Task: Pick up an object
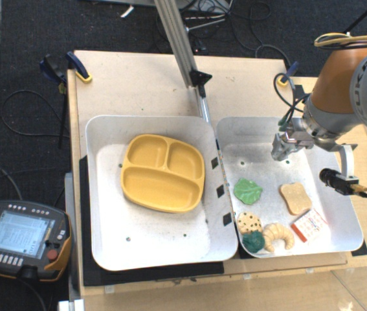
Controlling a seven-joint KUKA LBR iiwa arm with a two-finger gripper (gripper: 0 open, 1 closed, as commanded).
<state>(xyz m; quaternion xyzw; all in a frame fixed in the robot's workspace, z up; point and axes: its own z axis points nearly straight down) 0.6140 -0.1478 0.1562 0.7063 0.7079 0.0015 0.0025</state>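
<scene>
My gripper [281, 150] hangs over the upper part of the right bin [254, 135], above its bare floor. Nothing shows between its fingers. Lower in that bin lie a green lettuce leaf [248, 190], a slice of toast [295, 198], a red and white packet [309, 225], a croissant [279, 236], a chocolate chip cookie [248, 222] and a dark green piece [254, 241]. All of them lie below and apart from the gripper. The toast is the nearest to it.
A yellow divided plate [164, 172] rests in the left bin [105, 141]. A metal pole [177, 31] slants from the top down to the seam between the bins. A teach pendant [21, 235] lies at the lower left, off the bench.
</scene>
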